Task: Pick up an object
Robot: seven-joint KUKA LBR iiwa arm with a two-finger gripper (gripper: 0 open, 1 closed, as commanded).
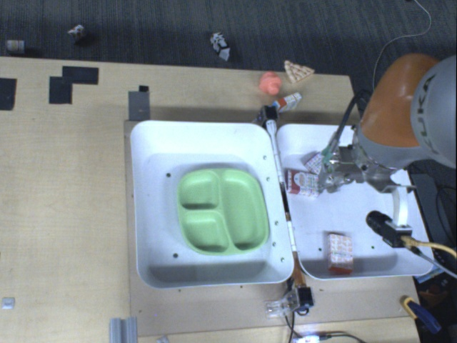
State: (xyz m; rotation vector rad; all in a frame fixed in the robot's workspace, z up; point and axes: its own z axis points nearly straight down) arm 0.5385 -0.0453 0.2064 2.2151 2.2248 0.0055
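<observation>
Grey metal fingers of the gripper (334, 168) sit low in the right bin (371, 263), but whether they are open or closed cannot be told from this slant. Just left of them lie a crumpled silver wrapper (313, 161) and a red-and-white packet (303, 183), while a small patterned box (340, 253) rests well apart near the front wall. The left bin (153, 191) holds 1 green 3-compartment tray (223, 210).

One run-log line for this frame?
gripper: low in right bin, at crumpled packets | small box: untouched, near front wall | green tray: left bin
</observation>
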